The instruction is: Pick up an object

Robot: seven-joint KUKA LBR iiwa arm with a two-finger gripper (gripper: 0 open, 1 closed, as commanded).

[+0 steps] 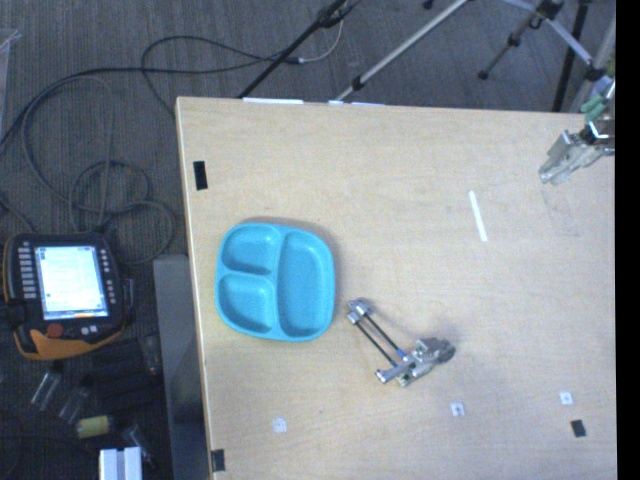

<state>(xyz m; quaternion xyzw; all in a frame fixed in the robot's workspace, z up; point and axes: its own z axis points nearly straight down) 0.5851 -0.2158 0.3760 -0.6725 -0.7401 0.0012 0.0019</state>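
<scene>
Blue plate point(276, 281) and metal tool point(398, 348) untouched on bench point(420, 168), gripper point(568, 158) far right, grip state unclear, pick pending.

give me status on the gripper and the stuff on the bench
Gripper at far right edge, over bare bench, holding nothing. Blue divided plate and metal clamp tool lie apart, untouched. Nothing in the way.

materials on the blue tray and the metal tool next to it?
Blue tray: looks like moulded plastic, uniform cyan, soft sheen, rounded compartment walls. Tool: likely bare metal, silver-grey with bright glints along its two thin rods and the clamp-like end; too small to tell steel from aluminium. Both lie on the bench, which looks like pale matte wood or laminate.
</scene>
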